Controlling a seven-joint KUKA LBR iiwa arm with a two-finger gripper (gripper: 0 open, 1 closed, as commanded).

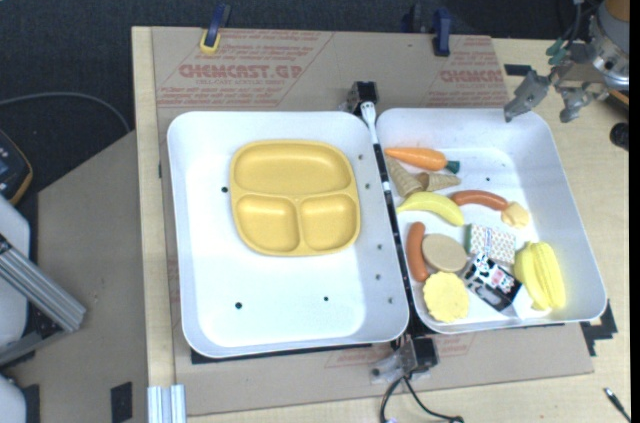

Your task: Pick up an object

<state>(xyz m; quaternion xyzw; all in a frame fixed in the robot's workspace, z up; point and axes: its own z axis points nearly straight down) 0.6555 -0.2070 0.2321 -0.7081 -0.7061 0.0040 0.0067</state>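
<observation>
Bench w/ right bin (560, 173) toys; pincer (548, 98) spread above its far rim.

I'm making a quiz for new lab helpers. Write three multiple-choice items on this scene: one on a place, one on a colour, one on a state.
1. Where does the divided plate lie?
A. left bin
B. right bin
C. on the cardboard

2. What colour is the plate?
A. white
B. yellow
C. orange

3. How do the gripper's fingers stand?
A. shut on the carrot
B. shut on the banana
C. open, holding nothing

Answers: 1 A, it sits within the left bin. 2 B, it is yellow against the white bin. 3 C, the fingers are spread above the right bin's far corner, while the carrot and banana lie in that bin.
</observation>
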